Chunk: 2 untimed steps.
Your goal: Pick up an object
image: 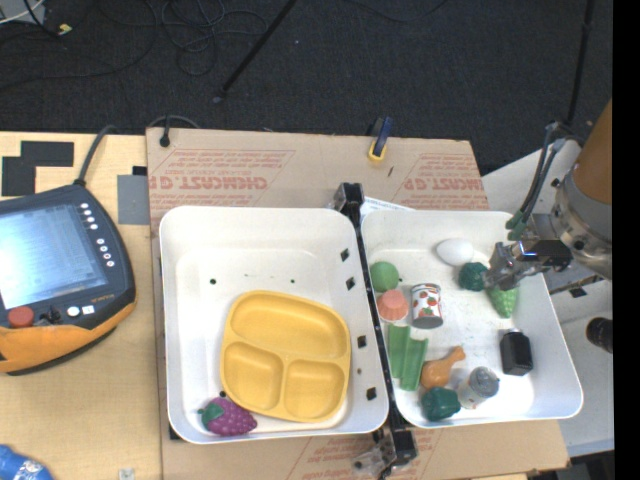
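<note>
Over the right bin [560,388], beside the left bin [200,258] that holds a yellow tray [285,353], my end effector [505,273] hangs at a light green object [506,299] near the bin's right wall, and its grip I cannot tell.

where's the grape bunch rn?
Grapes lie in the left bin's near-left corner, touching the yellow tray's lower-left edge.

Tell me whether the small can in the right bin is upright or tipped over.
Upright, it seems: the can shows its round top above its red-and-white label side, standing beside the pink piece.
</note>
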Available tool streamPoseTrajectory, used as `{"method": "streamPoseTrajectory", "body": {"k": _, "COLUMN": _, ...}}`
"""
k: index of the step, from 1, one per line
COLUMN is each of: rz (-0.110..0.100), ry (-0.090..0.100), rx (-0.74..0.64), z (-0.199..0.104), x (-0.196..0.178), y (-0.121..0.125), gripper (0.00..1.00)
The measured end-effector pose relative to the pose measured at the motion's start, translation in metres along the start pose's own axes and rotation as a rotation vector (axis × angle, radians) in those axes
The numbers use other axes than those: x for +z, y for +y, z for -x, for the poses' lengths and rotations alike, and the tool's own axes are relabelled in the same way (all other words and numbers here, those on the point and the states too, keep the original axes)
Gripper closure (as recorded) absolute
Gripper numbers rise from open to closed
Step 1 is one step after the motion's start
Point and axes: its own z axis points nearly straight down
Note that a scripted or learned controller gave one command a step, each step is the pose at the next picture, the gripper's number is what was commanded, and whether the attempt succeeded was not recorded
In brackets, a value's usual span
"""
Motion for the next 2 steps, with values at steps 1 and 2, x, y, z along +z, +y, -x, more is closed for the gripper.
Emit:
{"method": "streamPoseTrajectory", "body": {"k": 1, "rz": -0.017, "ry": 0.004, "rx": 0.003, "z": 0.040, "x": 0.141, "y": -0.025, "gripper": 1.00}}
{"method": "streamPoseTrajectory", "body": {"k": 2, "rz": 0.011, "ry": -0.004, "rx": 0.000, "z": 0.042, "x": 0.229, "y": -0.018, "gripper": 1.00}}
